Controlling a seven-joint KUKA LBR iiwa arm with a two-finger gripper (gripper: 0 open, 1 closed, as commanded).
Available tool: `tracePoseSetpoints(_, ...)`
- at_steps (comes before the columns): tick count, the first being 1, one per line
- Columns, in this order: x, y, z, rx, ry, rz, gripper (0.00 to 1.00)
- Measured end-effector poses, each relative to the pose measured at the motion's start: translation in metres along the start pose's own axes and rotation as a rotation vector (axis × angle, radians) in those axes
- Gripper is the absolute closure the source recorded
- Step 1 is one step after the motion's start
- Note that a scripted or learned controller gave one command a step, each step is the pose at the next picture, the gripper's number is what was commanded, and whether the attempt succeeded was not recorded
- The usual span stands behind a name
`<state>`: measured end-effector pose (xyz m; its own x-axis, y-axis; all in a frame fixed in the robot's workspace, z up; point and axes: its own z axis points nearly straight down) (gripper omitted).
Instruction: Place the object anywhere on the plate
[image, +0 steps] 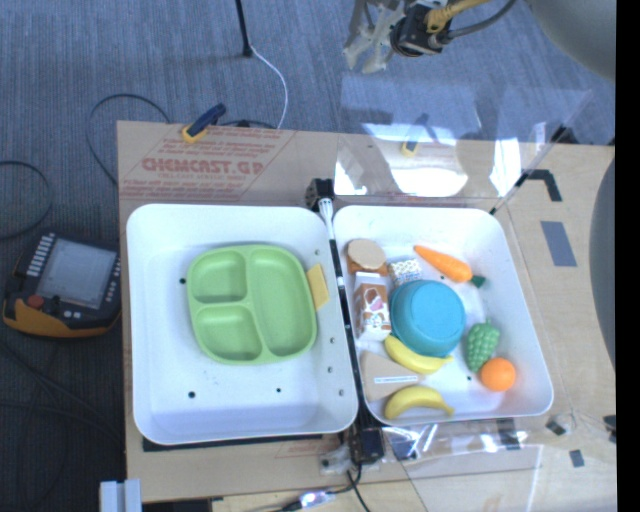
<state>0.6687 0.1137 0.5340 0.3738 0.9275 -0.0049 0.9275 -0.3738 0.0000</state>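
We hadn't picked yet — gripper (372, 45) parked high, finger state unclear — next needed a grasp for the plate (250, 303).

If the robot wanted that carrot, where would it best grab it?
Probably across its thick orange middle, coming straight down from above. The carrot lies flat and slanted in the right bin, apart from the blue bowl, so fingers could straddle its narrow width.

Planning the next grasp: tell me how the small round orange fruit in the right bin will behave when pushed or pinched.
The small round orange fruit looks like a smooth ball, so it would probably roll if nudged. Its curved skin may slip from a two-finger pinch. It lies close to the bumpy green fruit and the right white bin wall, so finger room is likely tight.
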Motion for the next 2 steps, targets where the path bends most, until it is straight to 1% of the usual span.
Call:
tracePoseSetpoints(1, -0.061, 0.024, 0.001, 0.004, -0.002, 0.182, 1.0)
tracePoseSetpoints(2, -0.113, 0.045, 0.001, 0.004, -0.001, 0.446, 1.0)
